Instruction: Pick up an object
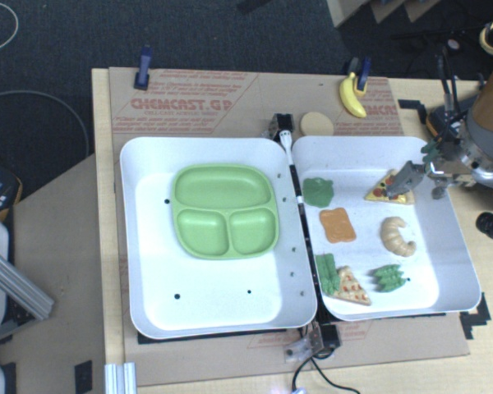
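The gripper (412, 176) sits right over the pizza slice (384, 189) by the right bin's (456, 228) far-right edge, the slice pointing left; honestly can't tell its state.

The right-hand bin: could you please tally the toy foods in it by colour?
Green: 3, a leafy piece, a long vegetable, a small bunch
Orange: 1, a flat slab
Tan: 1, a croissant
Mixed-colour pizza slices: 2, and
Total: 7
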`<act>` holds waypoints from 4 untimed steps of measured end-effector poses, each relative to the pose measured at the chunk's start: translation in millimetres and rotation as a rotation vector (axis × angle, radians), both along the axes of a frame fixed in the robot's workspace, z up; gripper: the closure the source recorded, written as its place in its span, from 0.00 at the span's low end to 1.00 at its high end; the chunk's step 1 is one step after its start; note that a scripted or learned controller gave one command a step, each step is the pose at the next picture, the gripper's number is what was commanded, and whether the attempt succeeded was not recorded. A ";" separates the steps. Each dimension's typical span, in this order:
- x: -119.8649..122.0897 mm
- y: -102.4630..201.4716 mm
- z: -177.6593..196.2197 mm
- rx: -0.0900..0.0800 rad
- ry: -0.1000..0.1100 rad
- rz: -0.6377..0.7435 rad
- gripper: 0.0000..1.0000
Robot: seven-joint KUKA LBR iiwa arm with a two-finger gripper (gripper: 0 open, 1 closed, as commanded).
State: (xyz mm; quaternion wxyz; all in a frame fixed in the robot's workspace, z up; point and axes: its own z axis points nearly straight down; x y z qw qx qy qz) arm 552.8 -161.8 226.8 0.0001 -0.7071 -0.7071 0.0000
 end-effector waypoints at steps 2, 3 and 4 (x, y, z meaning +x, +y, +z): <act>-73.3 48.5 -131.9 -0.002 -0.004 -0.001 1.00; -74.1 29.7 -142.9 -0.001 0.000 -0.002 1.00; -73.9 3.9 -142.2 -0.003 -0.002 -0.002 1.00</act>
